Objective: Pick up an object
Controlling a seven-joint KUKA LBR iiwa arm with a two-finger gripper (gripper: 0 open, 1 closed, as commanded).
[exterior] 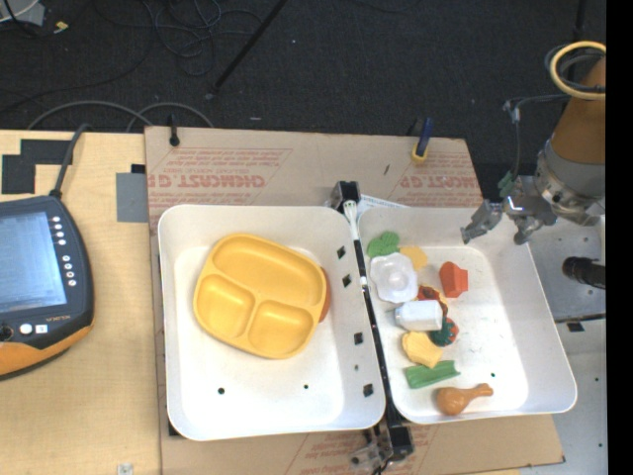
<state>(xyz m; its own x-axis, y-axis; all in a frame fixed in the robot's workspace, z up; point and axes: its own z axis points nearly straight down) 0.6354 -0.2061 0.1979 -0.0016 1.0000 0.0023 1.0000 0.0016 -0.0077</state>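
Observation:
The right bin (534, 364) holds a pile of toy food: a green piece (383, 243), a white cup (394, 277), a red block (454, 278), a white block (419, 315), a yellow piece (420, 347), a green bar (431, 373) and a brown drumstick (461, 398). My gripper (499, 226) hangs over the bin's back right corner, above and to the right of the red block. It is open with nothing between its fingers (477, 226). A yellow divided plate (262, 295) lies in the left bin (188, 384).
A black ridge (364, 305) divides the two bins. Both sit on a cardboard sheet (247, 171) with a blue clip (423, 139) at its back edge. A handheld pendant (40, 265) lies on the bench at far left. Cables run across the dark floor behind.

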